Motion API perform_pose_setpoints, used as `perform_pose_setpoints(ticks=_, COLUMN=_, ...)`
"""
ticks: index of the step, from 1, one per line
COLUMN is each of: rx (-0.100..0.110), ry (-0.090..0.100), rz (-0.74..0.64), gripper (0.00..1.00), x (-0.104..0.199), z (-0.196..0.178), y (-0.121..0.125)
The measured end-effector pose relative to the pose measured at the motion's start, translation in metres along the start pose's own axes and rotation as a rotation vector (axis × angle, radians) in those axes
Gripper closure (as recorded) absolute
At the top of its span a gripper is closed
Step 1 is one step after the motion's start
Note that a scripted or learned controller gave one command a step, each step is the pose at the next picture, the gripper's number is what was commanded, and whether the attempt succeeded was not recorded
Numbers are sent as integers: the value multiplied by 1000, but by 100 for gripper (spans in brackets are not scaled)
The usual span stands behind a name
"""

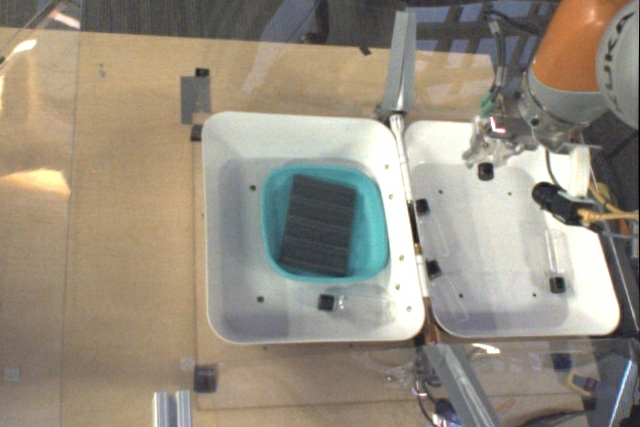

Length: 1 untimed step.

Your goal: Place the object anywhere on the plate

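Teal plate (377, 233) already carries the dark ribbed object (319, 226), well left of the jaws (487, 155), whose state I cannot tell, so the arm need only retreat.

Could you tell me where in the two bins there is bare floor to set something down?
The right bin has open floor below the gripper. The left bin is crowded: the teal plate bearing the dark ridged block leaves bare strips along its left and front walls.
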<state>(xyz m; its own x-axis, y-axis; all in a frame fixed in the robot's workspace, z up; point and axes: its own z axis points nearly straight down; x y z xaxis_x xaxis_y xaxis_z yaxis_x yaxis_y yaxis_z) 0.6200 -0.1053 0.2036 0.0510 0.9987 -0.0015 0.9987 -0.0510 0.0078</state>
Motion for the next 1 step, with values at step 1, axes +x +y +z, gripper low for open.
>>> perform_pose_setpoints(ticks=1, rx=-6, ry=-6, rz=-153, gripper=100, x=6, z=97, y=-56)
